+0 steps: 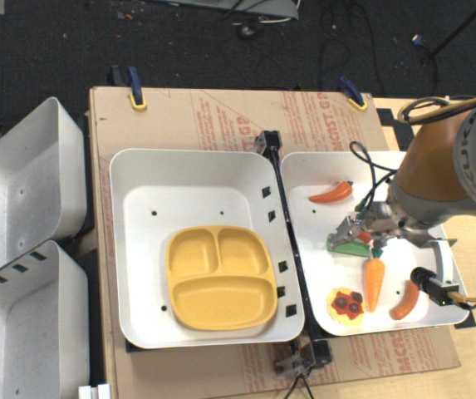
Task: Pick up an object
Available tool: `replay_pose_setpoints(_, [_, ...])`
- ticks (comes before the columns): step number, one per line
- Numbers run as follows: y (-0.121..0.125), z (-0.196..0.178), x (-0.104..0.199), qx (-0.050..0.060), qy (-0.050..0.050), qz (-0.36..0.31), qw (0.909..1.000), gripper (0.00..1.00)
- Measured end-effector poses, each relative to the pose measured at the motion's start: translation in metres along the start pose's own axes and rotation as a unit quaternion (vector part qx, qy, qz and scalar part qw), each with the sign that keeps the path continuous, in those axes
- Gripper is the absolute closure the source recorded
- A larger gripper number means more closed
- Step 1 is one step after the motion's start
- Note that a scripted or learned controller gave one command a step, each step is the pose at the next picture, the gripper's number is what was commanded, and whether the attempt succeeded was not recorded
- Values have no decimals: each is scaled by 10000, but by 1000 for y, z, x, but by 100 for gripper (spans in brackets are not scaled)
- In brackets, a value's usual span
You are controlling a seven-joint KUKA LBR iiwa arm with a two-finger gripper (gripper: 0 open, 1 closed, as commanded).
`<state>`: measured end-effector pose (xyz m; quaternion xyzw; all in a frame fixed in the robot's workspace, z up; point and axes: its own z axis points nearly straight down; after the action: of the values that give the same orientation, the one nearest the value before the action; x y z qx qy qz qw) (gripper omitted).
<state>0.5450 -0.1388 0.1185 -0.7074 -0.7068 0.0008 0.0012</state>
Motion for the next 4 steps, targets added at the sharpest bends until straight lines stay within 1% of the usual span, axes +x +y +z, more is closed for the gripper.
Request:
replay_pose_setpoints(1, [1, -12, 0, -15, -3, 5, 10000, 100])
replay_pose_setpoints(2, [0, -76, 2, -44, -10, -17, 10000, 100])
replay_pose_setpoints(3, [1, -129, 2, -45, -12, -19, 10000, 100])
replay_pose_setpoints(4, [14, -123, 52, -22, 2, -43, 10000, 100])
